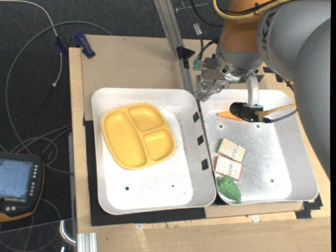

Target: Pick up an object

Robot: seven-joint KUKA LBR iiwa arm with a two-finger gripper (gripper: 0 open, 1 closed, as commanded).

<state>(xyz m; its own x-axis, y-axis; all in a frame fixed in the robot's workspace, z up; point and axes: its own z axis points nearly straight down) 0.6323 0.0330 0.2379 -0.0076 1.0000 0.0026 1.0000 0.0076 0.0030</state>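
My gripper (206, 90) hangs at the far end of the divider between the two bins, over the top left corner of the right bin (278, 156). Nothing shows in it. An orange wedge-shaped piece (227, 115) lies just to its right in the right bin, partly hidden. Nearer the front of that bin lie two small checkered boxes (231, 150) (228, 167) side by side. A green knobbly object (229, 189) rests against the front rim. A yellow three-compartment plate (138, 135) lies in the left bin (157, 190).
A metal post (173, 30) rises behind the bins, close to the gripper. The arm's large grey body (304, 41) fills the upper right. Cables and a handheld pendant (18, 185) lie on the floor at left.
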